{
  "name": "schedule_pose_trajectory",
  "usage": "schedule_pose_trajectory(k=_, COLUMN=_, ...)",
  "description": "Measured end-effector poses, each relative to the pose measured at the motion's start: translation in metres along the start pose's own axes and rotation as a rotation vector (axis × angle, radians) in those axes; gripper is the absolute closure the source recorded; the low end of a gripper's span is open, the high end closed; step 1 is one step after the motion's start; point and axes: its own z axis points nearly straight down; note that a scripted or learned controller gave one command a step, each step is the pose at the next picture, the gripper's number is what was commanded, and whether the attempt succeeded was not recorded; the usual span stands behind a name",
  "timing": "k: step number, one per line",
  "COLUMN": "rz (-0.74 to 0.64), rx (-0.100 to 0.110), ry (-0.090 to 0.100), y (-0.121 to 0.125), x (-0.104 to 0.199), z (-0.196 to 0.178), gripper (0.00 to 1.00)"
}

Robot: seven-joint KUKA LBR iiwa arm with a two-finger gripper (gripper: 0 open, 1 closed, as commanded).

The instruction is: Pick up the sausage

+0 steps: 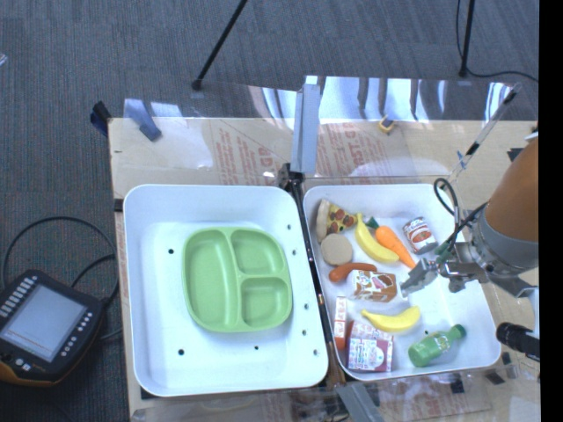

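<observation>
The sausage (350,271) is a short orange-red link lying flat in the right bin (475,319), left of centre, just below a round tan bun (336,250) and touching a brown snack packet (374,285). My gripper (422,278) hangs over the right half of the same bin. It is open with nothing between its fingers. It is to the right of the sausage, with the snack packet between them.
The right bin also holds a pizza slice (332,218), a banana (373,240), a carrot (395,245), a small can (420,234), a second banana (393,319), a red carton (341,317), a printed box (369,352) and a green bottle (435,345). A green divided plate (237,278) lies in the left bin (149,236).
</observation>
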Motion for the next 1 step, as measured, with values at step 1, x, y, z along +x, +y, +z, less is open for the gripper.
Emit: schedule_pose_trajectory(k=1, rz=0.003, rx=0.003, ry=0.002, y=0.0001, x=-0.0001, z=-0.0083, gripper=1.0)
